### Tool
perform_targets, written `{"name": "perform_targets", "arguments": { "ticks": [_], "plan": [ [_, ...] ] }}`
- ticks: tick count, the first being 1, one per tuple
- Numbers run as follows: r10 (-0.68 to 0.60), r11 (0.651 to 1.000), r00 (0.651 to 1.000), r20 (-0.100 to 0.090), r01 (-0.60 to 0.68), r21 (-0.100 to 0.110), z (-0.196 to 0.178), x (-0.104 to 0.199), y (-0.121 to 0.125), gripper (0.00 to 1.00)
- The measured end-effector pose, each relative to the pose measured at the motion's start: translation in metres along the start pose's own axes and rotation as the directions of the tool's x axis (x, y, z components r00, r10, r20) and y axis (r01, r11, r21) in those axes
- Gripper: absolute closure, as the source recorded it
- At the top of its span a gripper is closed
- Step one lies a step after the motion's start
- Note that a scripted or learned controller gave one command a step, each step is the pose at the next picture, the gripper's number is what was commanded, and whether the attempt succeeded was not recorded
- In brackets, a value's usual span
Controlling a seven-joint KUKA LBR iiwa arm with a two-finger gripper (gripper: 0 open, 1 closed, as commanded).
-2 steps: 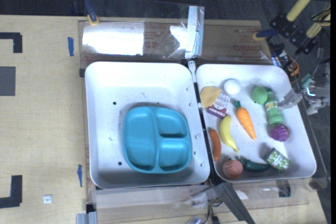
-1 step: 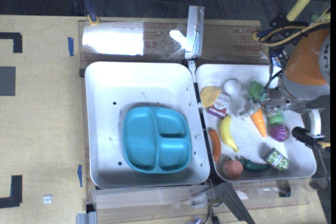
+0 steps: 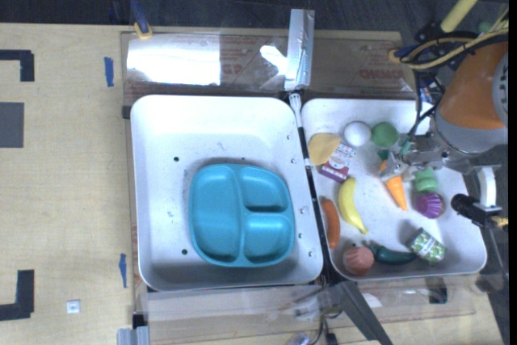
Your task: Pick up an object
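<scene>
Two white bins point(image 3: 153, 174) sit on a tan bench point(image 3: 56, 190); pincer point(image 3: 408, 161) state unclear.

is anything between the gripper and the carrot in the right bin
Nothing visible does. The gripper sits just above the carrot in the right bin. The green ball and purple toy flank it closely.

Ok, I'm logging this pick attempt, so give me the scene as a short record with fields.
left bin: holds a blue divided tray
right bin: toy foods, among them a banana, carrot, white egg, purple onion
arm: over the right bin's far right side
gripper: just above the carrot, near a green ball
held object: none seen
</scene>
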State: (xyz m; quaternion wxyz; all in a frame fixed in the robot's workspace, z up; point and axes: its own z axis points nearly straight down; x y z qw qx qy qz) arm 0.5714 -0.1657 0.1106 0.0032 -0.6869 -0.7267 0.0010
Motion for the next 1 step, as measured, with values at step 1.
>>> {"name": "perform_targets", "arguments": {
  "ticks": [1],
  "plan": [
    [-0.014, 1.0, 1.0, 0.002, 0.014, -0.01, -0.1072, 0.1005, 0.0611, 1.0]
  ]
}}
